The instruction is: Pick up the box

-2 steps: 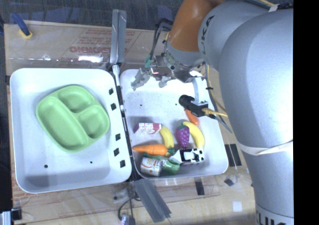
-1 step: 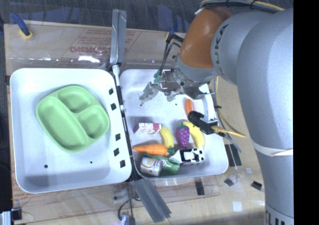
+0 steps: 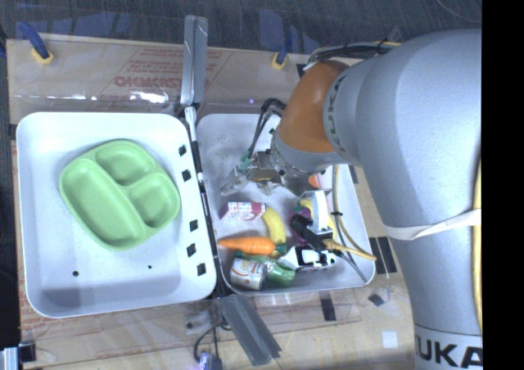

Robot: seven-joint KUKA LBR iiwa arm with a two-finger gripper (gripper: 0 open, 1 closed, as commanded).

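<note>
Gripper (image 3: 250, 170) low in right bin (image 3: 214, 135), above box (image 3: 245, 211) for pickup; we cannot tell its state

bins: two white bins are sitting side by side, left bin (image 3: 33, 196), right bin (image 3: 214, 135)
plate: one green divided plate (image 3: 119, 192) is lying in the left bin
box: one small box (image 3: 244, 211)
carrot: one carrot (image 3: 247, 245)
banana: one banana (image 3: 273, 225)
can: one can (image 3: 248, 272)
arm: one arm (image 3: 409, 139) is reaching in
</note>
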